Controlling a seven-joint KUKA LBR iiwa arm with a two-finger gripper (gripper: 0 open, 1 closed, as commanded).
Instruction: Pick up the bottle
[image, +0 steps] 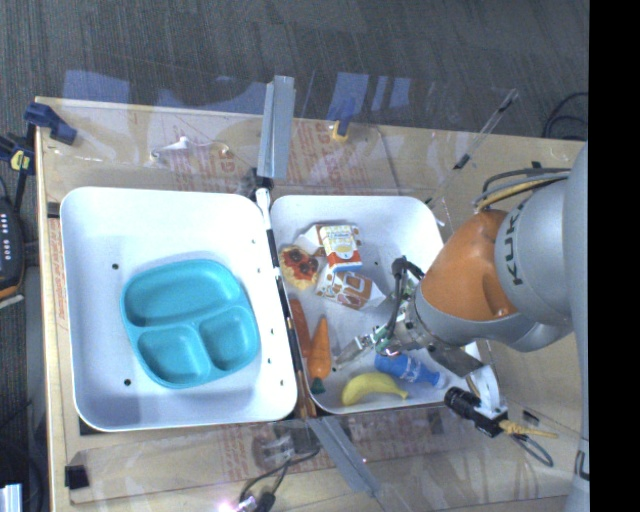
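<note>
The bottle (408, 370) is blue with a pale cap and lies on its side near the front edge of the right bin (420, 215), just right of a banana (372, 389). My gripper (382, 338) hangs low in that bin directly above and slightly left of the bottle. Its metal tips are close to the bottle's upper end. The grey arm with its orange band (462, 282) covers the bin's right part. Whether anything is touching the bottle is unclear from this angle.
The right bin also holds a carrot (319, 347), a pizza slice (299, 266), a printed carton (342, 262) and a brown stick along the left wall. A turquoise divided tray (190, 322) sits in the left bin (90, 220). Cables trail at the front right.
</note>
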